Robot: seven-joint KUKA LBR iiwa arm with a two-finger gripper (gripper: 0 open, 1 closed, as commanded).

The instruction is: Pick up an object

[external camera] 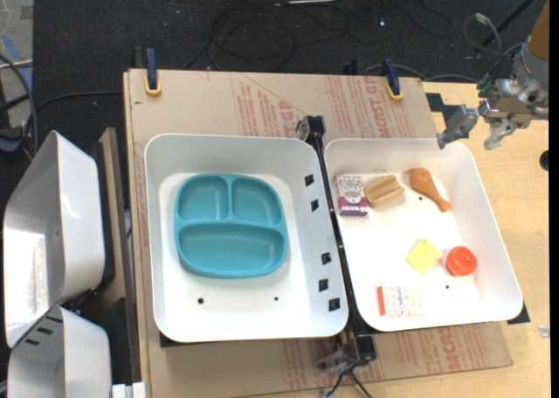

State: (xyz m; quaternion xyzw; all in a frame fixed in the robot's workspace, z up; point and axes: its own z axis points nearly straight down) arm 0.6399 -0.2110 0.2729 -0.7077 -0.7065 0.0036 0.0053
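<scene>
- Two white bins side by side: left bin (pixel 166 300) with a blue divided plate (pixel 231 224).
- Right bin (pixel 489 239): chicken leg (pixel 428 187), bread (pixel 384 191), cheese (pixel 424 256), orange piece (pixel 461 261).
- Gripper (pixel 476 129) open, empty, above the right bin's far corner.

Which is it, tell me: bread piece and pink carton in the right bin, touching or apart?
Touching. The camera view shows the bread piece butting against the pink carton's right edge, no white bin floor between them.
</scene>
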